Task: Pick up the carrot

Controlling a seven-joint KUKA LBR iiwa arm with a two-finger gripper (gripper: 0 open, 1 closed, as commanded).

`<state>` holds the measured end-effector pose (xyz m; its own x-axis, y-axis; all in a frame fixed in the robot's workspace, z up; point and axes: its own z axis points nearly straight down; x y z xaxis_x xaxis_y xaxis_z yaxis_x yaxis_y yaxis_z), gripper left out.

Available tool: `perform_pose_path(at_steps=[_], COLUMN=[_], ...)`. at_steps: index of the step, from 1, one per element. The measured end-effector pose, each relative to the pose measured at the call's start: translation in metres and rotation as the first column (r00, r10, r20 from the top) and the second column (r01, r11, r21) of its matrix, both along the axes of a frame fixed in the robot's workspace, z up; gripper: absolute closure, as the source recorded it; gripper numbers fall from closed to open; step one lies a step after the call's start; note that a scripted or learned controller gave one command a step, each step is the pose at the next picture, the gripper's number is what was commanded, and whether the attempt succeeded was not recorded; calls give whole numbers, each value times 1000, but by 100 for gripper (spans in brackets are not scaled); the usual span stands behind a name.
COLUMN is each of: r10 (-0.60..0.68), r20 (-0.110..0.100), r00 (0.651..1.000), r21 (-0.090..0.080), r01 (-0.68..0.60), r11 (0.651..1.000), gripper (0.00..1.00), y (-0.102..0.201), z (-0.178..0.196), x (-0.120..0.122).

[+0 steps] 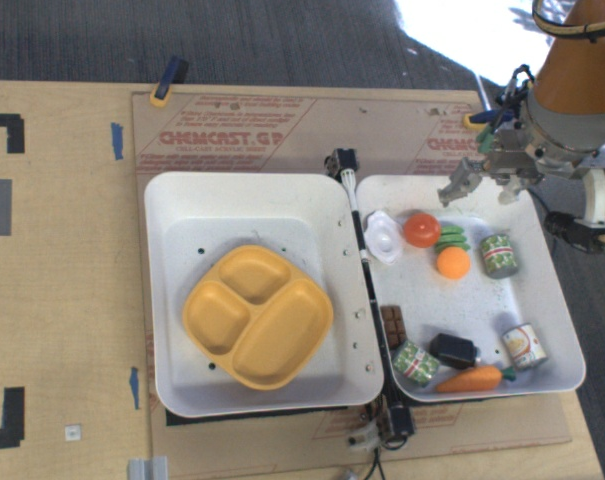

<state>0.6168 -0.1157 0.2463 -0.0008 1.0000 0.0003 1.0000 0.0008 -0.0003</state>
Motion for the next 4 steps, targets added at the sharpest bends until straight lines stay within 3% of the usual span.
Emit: perform_pose_path(at_steps=[1, 2, 3, 4], r10=[219, 273, -57, -59], r20=[-1, 5, 1, 5], r00=[976, 962, 998, 998], r21=[1, -3, 1, 0], r01=[-219, -273, 57, 59], r11=[976, 962, 998, 998], gripper=[0, 0, 0, 100], y=[-10, -17, 2, 1], z=[-108, -161, -161, -150], x=[-54, -11, -41, -40])
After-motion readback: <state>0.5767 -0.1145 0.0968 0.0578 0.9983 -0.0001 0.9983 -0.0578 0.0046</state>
